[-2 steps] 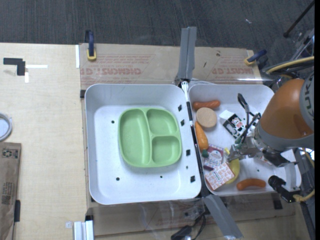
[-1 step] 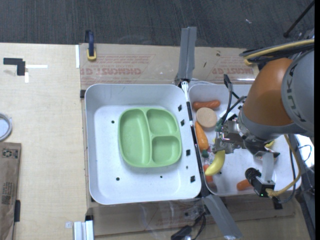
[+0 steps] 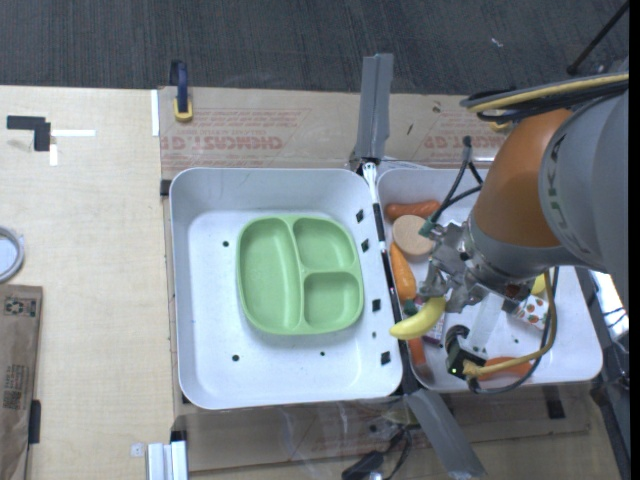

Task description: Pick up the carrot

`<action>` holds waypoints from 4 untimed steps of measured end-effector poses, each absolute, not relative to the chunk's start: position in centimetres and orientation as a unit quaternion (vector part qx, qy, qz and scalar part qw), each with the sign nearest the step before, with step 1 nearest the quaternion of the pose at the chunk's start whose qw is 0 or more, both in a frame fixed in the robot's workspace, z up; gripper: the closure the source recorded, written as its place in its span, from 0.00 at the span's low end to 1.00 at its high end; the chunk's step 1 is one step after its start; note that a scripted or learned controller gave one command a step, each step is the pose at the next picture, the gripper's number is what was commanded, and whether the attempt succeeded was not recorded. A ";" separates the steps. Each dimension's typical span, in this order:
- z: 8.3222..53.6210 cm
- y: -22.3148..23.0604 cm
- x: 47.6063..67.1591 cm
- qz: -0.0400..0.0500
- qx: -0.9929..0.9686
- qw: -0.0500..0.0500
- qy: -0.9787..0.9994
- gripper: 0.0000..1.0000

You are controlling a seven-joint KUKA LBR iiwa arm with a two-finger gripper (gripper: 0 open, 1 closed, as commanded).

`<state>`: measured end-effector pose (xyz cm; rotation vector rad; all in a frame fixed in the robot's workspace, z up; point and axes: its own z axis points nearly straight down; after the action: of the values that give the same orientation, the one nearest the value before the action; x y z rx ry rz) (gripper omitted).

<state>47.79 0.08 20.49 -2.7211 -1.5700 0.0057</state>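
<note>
The carrot (image 3: 403, 272) is a long orange piece lying along the left wall of the right bin (image 3: 570, 368), its lower end running under a yellow banana (image 3: 419, 319). My gripper (image 3: 440, 290) hangs low over the left part of that bin, just right of the carrot and right above the banana. The grey wrist and its cables hide the gripper's tip. I see nothing clearly held.
A round beige piece (image 3: 410, 235) and a reddish-orange piece (image 3: 412, 209) lie at the back of the right bin. Another orange item (image 3: 503, 366) sits by its front wall. The left bin (image 3: 200, 298) holds a green divided plate (image 3: 300, 273).
</note>
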 end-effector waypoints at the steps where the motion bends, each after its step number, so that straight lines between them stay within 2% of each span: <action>1: 25.5 4.4 47.8 0.002 -0.907 -0.001 -0.420 1.00; 2: 23.4 0.5 48.4 0.003 -0.785 0.001 -0.619 1.00; 3: 25.7 3.9 47.8 0.002 -0.892 0.000 -0.453 1.00; 4: 21.3 6.2 47.7 0.003 -0.815 0.001 -0.579 1.00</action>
<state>47.66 6.15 21.31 -2.5595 -1.8170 0.0108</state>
